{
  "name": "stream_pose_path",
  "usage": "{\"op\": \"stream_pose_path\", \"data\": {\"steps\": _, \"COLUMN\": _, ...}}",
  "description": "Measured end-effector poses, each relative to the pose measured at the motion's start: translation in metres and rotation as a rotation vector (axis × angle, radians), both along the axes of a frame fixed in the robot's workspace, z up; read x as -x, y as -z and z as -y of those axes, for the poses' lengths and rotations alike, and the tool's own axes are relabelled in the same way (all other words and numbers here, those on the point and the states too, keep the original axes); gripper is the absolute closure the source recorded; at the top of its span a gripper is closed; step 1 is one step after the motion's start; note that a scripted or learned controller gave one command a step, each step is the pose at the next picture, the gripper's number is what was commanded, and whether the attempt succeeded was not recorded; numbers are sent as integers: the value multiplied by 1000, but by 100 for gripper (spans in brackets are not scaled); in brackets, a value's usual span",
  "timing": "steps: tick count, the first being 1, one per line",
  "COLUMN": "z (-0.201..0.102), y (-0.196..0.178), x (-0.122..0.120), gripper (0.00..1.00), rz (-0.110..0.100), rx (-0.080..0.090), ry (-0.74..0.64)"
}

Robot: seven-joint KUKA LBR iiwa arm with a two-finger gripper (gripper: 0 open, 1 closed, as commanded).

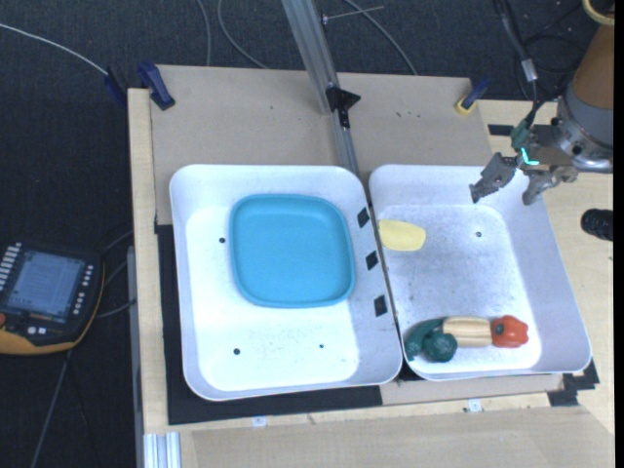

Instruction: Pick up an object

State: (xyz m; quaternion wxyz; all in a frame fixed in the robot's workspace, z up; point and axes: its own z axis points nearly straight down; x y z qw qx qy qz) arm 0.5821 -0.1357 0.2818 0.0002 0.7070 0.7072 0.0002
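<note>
Toy vegetables [468, 334] lay untouched in your right bin [561, 291], while the gripper [514, 181] hovered wide open and empty above its far edge, grasp pending.

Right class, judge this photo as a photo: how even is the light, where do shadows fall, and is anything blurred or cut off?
Camera view: light is even and soft, with no hard glare on the white bins; the blue plate casts a faint shadow at its edge; the yellow piece and toys at the near rim look slightly soft; the claw is sharp enough to see it spread open; the arm is cropped at the right.
</note>
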Motion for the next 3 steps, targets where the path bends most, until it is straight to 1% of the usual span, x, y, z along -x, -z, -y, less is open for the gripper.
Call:
{"op": "stream_pose_path", "data": {"steps": 1, "z": 0, "y": 0, "x": 0, "gripper": 0, "rz": 0, "rx": 0, "ry": 0}}
{"op": "stream_pose_path", "data": {"steps": 2, "z": -9, "y": 47, "x": -1, "gripper": 0, "rz": -4, "rx": -1, "ry": 0}}
{"op": "stream_pose_path", "data": {"steps": 3, "z": -15, "y": 92, "x": 5, "gripper": 0, "rz": -4, "rx": -1, "ry": 0}}
